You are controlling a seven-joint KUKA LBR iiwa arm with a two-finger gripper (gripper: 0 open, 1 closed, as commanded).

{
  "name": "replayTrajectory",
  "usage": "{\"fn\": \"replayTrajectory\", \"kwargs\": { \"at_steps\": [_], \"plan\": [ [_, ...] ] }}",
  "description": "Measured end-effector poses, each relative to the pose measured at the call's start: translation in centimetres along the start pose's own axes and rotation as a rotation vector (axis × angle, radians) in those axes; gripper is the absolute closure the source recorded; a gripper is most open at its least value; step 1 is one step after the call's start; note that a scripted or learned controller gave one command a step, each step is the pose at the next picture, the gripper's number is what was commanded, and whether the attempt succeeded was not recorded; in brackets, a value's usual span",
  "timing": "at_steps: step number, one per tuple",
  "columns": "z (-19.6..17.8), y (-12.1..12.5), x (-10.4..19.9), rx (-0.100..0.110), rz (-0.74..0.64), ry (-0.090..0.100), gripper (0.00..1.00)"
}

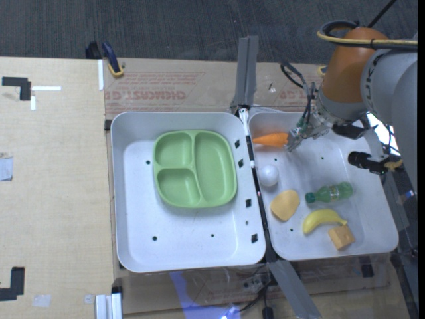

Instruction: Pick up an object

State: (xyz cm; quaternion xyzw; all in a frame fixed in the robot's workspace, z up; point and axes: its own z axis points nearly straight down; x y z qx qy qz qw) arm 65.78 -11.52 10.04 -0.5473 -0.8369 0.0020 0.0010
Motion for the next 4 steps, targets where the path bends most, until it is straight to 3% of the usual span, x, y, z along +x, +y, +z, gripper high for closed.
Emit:
{"fn": "replayTrajectory", "kwargs": {
  "at_steps": [1,2,3,4],
  "plan": [
    [-9.2,1.4,5.7,-0.005,0.255,0.0,1.0],
    [-9.1,-4.4,11.6,-0.002,0.222,0.001,1.0],
    [-9.1,-4.4,11.6,-0.003,0.222,0.001,0.0],
    [-1.8,-16.2,8.2,-0.002,0.148,0.002,0.0]
  ]
}}
